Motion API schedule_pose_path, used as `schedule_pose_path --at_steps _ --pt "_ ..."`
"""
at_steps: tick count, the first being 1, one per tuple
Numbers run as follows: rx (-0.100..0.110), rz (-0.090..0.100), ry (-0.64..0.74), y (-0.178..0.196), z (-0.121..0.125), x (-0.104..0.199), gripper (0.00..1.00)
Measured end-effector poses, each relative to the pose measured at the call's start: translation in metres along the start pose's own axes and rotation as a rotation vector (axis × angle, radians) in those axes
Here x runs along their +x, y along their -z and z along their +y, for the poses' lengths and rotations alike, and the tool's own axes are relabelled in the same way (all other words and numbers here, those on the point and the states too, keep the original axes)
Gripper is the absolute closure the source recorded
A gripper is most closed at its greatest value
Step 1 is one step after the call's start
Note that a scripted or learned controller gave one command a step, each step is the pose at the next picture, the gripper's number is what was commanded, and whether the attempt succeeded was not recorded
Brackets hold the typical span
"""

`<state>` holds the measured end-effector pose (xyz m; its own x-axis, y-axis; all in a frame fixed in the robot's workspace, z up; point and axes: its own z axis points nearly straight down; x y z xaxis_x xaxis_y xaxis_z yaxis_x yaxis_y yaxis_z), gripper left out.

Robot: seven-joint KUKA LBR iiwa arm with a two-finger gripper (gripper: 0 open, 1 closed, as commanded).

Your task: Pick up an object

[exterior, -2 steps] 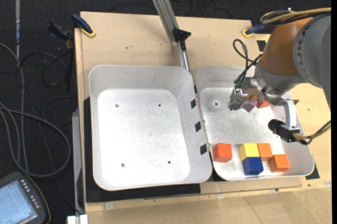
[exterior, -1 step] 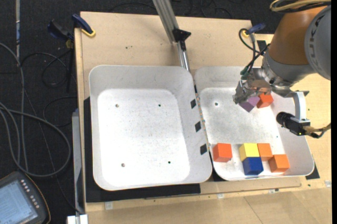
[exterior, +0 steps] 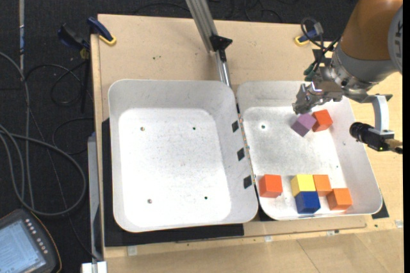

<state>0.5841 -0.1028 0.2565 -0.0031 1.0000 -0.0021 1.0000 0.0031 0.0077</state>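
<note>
In the camera view my gripper [exterior: 308,100] hangs in the right bin [exterior: 359,166], upper right of frame, just above the purple block [exterior: 303,124] beside an orange block [exterior: 322,119]; grip unclear, nothing visibly lifted yet.

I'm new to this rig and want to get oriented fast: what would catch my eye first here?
The grey arm with its orange band reaches in from the right, its hand just above a purple block and an orange block in the right bin. At that bin's near edge sits a bright cluster of orange, yellow and blue blocks.
</note>
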Motion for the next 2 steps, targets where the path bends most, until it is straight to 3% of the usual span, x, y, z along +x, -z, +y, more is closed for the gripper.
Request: schedule_pose_path --at_steps 1,2 --pt "0.006 0.002 0.004 -0.015 0.017 0.050 1.00" --pt "0.004 0.004 0.005 -0.007 0.032 0.104 1.00"
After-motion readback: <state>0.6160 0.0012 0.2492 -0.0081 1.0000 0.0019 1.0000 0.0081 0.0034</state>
